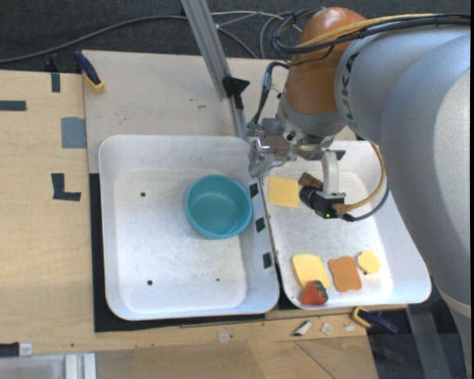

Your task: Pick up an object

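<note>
The grey arm's pincer hangs over the dividing rims of the two shallow white bins, near the flat pale-yellow square piece in the right bin; whether it is released or clenched I cannot tell. Descending here, it could strike the rim or scrape the thin square, which offers little to grip. The round teal plastic bowl sits in the left bin, apart.

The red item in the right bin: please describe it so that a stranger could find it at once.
Start at the right bin, the one under the arm, and go to its near edge. The red item lies there, leftmost in a small cluster, touching a yellow piece. It alone is red; the others are yellow or orange.
</note>
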Action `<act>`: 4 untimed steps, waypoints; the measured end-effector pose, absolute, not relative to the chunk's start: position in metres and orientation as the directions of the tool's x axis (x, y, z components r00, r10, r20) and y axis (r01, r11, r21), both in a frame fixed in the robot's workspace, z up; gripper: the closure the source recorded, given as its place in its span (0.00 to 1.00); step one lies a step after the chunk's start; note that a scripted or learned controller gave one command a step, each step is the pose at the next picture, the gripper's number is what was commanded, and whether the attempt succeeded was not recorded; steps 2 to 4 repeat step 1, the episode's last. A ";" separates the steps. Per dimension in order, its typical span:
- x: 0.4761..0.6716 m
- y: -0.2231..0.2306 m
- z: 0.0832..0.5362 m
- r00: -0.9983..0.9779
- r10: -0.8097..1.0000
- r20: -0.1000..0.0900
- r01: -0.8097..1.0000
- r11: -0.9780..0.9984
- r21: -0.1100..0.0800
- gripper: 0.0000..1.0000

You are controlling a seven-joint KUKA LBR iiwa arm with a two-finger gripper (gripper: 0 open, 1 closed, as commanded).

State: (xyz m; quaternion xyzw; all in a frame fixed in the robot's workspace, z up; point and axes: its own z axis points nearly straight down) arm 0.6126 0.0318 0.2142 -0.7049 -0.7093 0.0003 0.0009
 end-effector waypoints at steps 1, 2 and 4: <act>0.629 0.084 0.228 -0.007 1.000 0.002 1.000 0.007 0.001 1.00; 0.629 0.084 0.228 -0.007 1.000 0.002 1.000 0.007 0.001 1.00; 0.629 0.084 0.228 -0.007 1.000 0.002 1.000 0.007 0.001 1.00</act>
